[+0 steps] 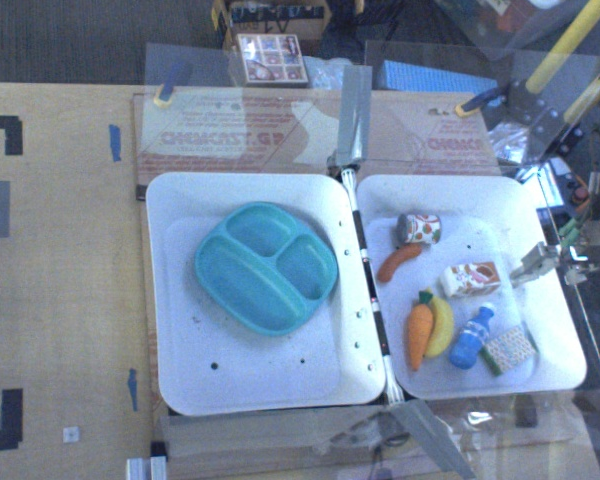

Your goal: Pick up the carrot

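Tool [552,258] beside carton [471,279]

The orange carrot [418,334], green-topped, lies roughly upright in the right bin [555,373], apparently touching a banana [441,326].

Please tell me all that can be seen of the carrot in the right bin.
The carrot is a small orange toy, plastic by its look, with a green top. It lies flat in the right bin, green end toward the far side, tip toward the near rim. Its right side lies against the banana. Nothing grips it.
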Robot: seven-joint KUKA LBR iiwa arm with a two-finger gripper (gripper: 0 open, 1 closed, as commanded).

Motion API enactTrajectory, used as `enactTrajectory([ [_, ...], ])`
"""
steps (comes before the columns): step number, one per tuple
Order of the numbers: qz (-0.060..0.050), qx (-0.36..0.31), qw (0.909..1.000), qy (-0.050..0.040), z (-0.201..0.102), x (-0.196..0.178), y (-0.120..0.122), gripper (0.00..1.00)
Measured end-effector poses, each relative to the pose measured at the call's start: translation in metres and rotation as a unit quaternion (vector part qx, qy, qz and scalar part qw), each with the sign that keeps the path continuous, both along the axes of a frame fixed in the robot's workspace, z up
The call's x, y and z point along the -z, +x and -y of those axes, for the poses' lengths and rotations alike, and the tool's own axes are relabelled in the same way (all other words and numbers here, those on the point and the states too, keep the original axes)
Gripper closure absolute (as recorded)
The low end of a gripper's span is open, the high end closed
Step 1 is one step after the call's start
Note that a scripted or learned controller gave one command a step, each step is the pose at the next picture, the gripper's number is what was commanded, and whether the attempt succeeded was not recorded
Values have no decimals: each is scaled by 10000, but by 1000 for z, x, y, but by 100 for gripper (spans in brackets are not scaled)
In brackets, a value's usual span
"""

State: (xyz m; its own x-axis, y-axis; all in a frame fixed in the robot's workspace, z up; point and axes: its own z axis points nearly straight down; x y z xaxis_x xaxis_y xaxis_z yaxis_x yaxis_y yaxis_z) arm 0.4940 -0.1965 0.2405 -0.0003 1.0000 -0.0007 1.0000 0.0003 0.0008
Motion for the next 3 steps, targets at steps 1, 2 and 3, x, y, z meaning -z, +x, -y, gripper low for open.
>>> enactTrajectory([
  [1,-5,167,9999,4,-61,98,1,0],
  [2,4,-974,9952,-1,-90,138,19,0],
  [3,20,-966,9953,-11,-89,129,19,100],
])
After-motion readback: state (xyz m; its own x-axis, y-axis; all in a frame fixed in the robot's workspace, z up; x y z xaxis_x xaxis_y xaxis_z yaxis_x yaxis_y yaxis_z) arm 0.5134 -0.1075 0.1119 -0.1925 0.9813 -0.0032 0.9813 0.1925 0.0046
